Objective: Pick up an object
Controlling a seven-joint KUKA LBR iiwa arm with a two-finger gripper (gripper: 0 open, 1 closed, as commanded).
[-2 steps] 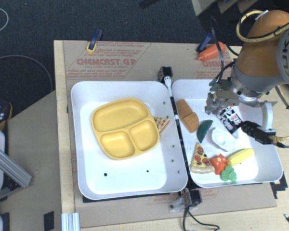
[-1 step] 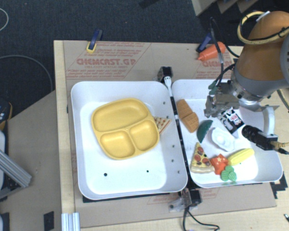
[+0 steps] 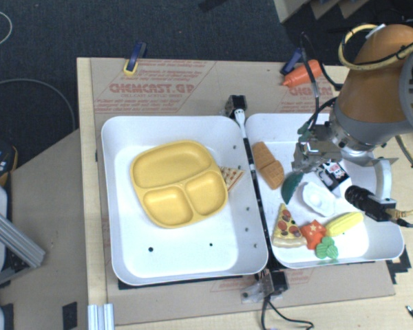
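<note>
Gripper (image 3: 310, 158) is down in the right bin (image 3: 380, 247) near the bread piece (image 3: 268, 165) — honestly can't tell if it's gripping anything or what it's touching.

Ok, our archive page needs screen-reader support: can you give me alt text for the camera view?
A grey and orange robot arm's gripper hangs over the right white bin, which holds toy food: a bread loaf, pizza slice and corn cob. The left bin holds a yellow divided plate.
</note>
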